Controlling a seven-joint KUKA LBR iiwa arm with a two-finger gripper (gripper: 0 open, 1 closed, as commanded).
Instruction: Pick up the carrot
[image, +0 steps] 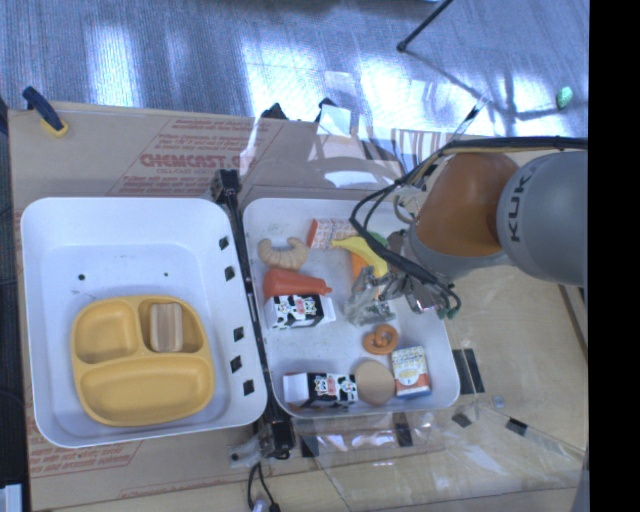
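The carrot (294, 283) is an orange-red tapered piece lying in the right bin (440, 395), left of centre, with its tip pointing right. It rests just above a cow-patterned milk carton (303, 310). My gripper (370, 298) hangs low over the middle of the right bin, a short way right of the carrot's tip and apart from it. The grey arm with its orange band (460, 205) comes in from the right and hides part of the bin's right side.
In the right bin lie a tan croissant (283, 250), a banana (360, 248), a donut (380, 340), a round tan cookie (373, 382), a small orange carton (410, 370) and a second cow carton (322, 388). The left bin (60, 230) holds a yellow divided tray (143, 375).
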